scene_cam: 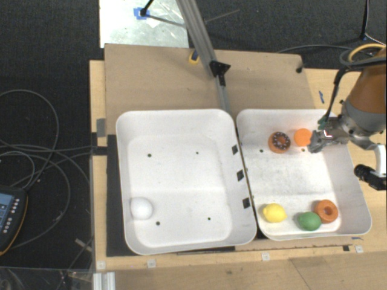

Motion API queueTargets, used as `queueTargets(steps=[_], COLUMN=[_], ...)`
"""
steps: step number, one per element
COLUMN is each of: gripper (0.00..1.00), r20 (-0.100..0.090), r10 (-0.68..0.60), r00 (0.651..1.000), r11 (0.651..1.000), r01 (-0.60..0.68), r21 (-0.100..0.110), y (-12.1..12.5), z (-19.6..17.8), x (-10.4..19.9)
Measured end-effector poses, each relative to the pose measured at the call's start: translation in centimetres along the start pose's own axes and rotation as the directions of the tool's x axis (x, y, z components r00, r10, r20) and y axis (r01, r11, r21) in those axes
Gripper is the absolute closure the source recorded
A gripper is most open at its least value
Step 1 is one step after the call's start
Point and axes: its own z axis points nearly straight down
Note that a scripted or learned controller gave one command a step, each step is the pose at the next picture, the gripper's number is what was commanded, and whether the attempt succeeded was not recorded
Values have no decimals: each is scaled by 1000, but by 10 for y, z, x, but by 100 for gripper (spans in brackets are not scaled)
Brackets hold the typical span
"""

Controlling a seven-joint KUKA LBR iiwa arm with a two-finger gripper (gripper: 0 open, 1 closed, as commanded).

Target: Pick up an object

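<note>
Two shallow white bins sit side by side on a bench; the right bin (347, 180) is the landmark here. A grey arm reaches over its far right corner, the gripper (318, 139) low beside an orange ball (301, 138); just left of the ball lies a dark sprinkled donut (279, 142). Along the bin's near wall sit a lemon (274, 213), a green ball (309, 221) and an orange ring (327, 211); a white ball (141, 208) rests in the left bin (175, 122). The orange ball looks light, smooth and likely to roll; squeezing across its widest middle seems safest.
</note>
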Motion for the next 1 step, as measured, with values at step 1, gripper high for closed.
queueTargets(steps=[1], gripper=[100], r20=[1], r10=[-1], r00=[1000], r11=[1000], r01=[1], r21=[-1], y=[2], z=[-55], x=[-1])
